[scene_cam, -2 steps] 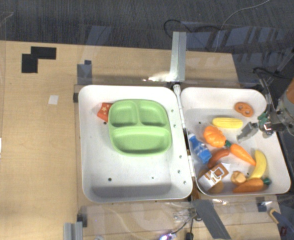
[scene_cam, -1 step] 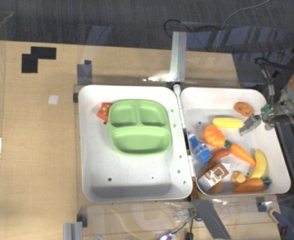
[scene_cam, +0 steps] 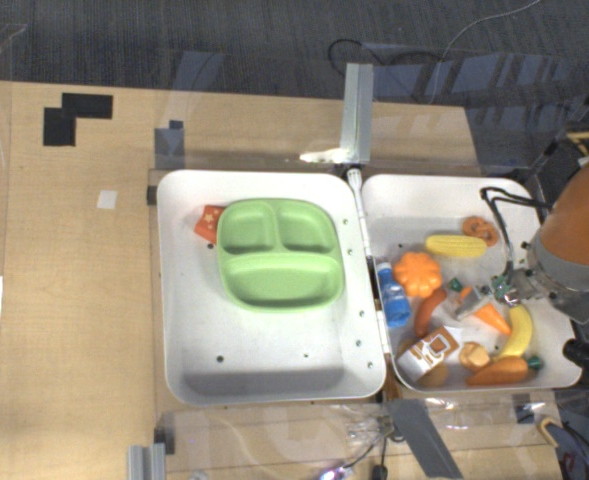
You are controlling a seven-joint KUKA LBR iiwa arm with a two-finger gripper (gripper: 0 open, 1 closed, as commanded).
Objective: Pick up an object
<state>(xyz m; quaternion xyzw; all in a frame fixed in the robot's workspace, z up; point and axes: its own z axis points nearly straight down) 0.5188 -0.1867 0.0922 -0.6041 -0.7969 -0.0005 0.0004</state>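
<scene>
Toys crowd the right bin [scene_cam: 414,200]: a corn cob [scene_cam: 456,246], a pumpkin [scene_cam: 418,273], a banana [scene_cam: 519,330], a blue bottle [scene_cam: 393,301], a carrot [scene_cam: 497,370] and a small carton [scene_cam: 435,350]. Reaching in from the right, the arm [scene_cam: 578,230] sets its hand [scene_cam: 507,290] low among them, just above the banana; whether it is spread or pressed together cannot be told. In the left bin [scene_cam: 189,353] lies a green tray [scene_cam: 277,252], with a red block [scene_cam: 209,224] at its far left corner.

Pale wooden bench [scene_cam: 64,298] with black markings, dark, perhaps carpeted floor [scene_cam: 224,18] beyond.
</scene>
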